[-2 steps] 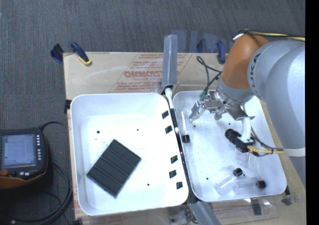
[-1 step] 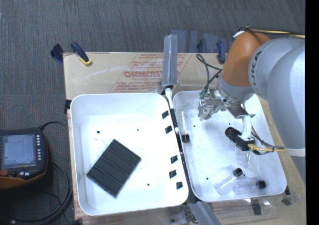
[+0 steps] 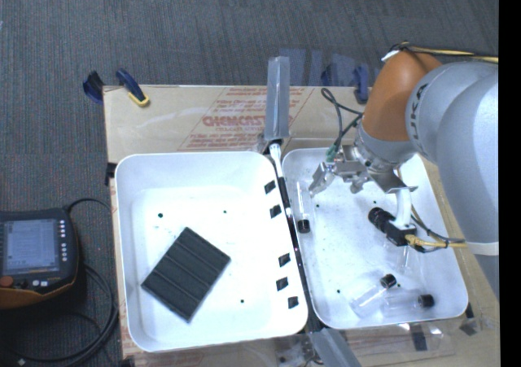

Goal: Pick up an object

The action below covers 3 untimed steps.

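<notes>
Over the right bin (image 3: pixel 456 288), the gripper (image 3: pixel 326 178) hangs with jaws whose state I cannot tell, clear bottles (image 3: pixel 383 294) lying nearer that bin's front edge.

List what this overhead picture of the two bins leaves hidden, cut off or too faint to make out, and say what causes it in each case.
- Hand: its fingers are too small and cluttered by cables to read.
- Right bin: its far right side is covered by the arm.
- Clear bottles with black caps: transparent against the white floor, so outlines and count are uncertain.
- Pendant screen at left: text too small, and cut by the edge.
</notes>
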Motion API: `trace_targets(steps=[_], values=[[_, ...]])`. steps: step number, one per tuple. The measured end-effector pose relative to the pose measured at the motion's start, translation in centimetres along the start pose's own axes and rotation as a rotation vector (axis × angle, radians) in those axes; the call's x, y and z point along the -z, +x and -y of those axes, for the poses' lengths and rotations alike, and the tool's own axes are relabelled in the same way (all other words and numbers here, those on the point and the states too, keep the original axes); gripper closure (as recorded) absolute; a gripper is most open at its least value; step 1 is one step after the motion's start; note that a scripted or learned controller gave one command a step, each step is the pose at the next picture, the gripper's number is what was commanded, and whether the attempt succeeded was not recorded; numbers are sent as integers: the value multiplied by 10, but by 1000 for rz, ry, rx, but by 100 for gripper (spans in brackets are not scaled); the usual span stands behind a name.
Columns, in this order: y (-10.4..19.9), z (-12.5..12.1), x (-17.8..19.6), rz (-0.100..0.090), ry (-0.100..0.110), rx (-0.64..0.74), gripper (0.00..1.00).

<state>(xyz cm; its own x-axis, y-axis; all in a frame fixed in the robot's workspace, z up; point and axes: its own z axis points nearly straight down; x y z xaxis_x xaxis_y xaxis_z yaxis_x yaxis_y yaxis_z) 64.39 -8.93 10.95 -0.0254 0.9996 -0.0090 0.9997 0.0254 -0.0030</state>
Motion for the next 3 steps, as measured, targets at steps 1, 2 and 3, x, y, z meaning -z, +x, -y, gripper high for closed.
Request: trace_targets(steps=[1,2,3], values=[[-4,148,-22,-2,-4,43,0],[-24,97,57,-10,-4,202,0],[-21,-1,-22,-9,-6,265,0]])
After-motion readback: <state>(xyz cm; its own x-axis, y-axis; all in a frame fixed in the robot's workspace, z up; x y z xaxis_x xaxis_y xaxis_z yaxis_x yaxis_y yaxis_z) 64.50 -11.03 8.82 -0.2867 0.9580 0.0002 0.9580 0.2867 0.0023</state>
